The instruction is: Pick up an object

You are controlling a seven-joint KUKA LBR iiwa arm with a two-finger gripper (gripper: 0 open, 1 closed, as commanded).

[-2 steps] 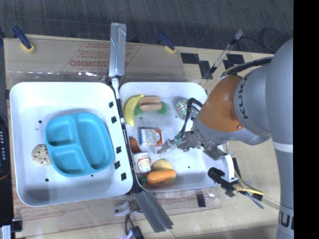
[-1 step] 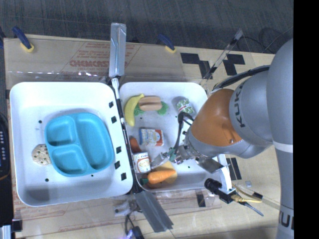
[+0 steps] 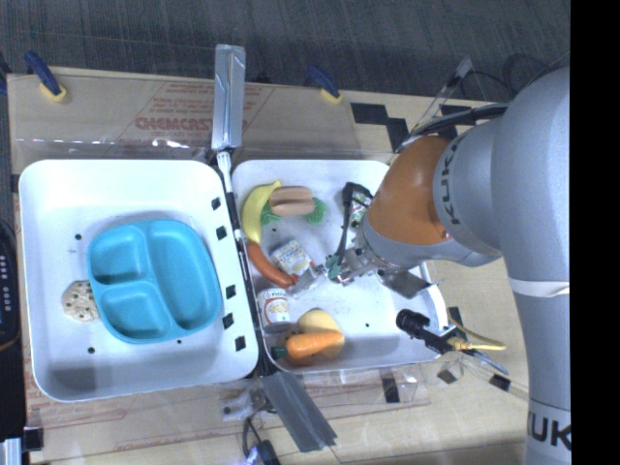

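Observation:
My gripper (image 3: pixel 332 267) is low in the right bin (image 3: pixel 387 332), near its middle, under the grey and orange wrist. Its tip is next to a silver wrapped packet (image 3: pixel 291 256) and an orange-red sausage-like piece (image 3: pixel 267 263) just to its left. Whether it touches either of them, I cannot tell. A banana (image 3: pixel 254 211), a hot dog bun (image 3: pixel 292 201) and a green leafy piece (image 3: pixel 316 212) lie at the back of this bin. Near the front lie a small can (image 3: pixel 276 307), a yellow lemon-like fruit (image 3: pixel 317 321) and an orange carrot (image 3: pixel 312 345).
The left bin (image 3: pixel 48 356) holds a blue divided plate (image 3: pixel 153 279) and a cookie (image 3: pixel 78 300) at its left side. A raised divider (image 3: pixel 235 260) separates the two bins. The arm's body covers the right bin's right side.

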